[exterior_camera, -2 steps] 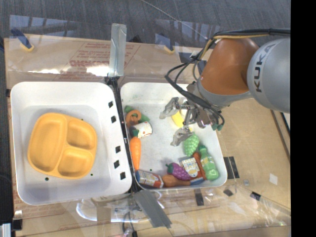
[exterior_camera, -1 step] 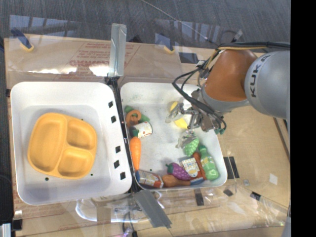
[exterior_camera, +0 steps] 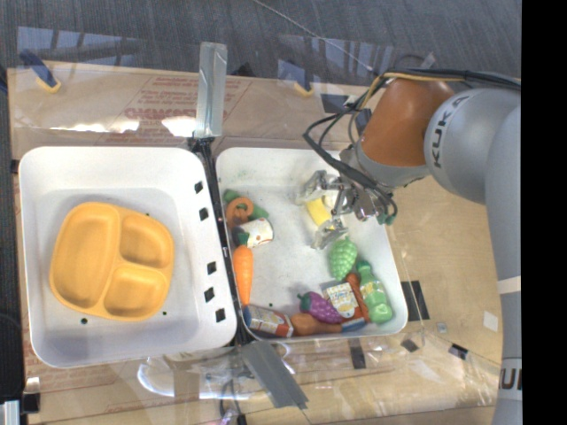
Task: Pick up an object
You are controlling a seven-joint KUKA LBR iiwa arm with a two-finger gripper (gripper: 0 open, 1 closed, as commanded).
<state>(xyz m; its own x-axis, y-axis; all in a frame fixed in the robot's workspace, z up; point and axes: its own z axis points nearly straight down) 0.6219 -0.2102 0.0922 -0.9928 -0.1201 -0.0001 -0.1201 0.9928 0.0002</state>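
My gripper (exterior_camera: 322,209) is in the upper middle of the right bin (exterior_camera: 266,162), reaching in from the right under the orange-banded wrist. A small yellow block (exterior_camera: 318,212) sits between its two fingers (exterior_camera: 316,185), one above it and one below, both pressed close to its sides. The other toys lie apart from the gripper: a green bumpy fruit (exterior_camera: 344,258) just below it, a carrot (exterior_camera: 242,273), an orange and green toy (exterior_camera: 237,208) and a white can (exterior_camera: 256,232).
More toys crowd the right bin's lower edge: purple grapes (exterior_camera: 322,306), a small carton (exterior_camera: 341,297), a green bottle (exterior_camera: 376,303) and a can (exterior_camera: 266,322). The left bin (exterior_camera: 35,175) holds a yellow divided plate (exterior_camera: 111,260). Black cables (exterior_camera: 330,135) loop beside the wrist.
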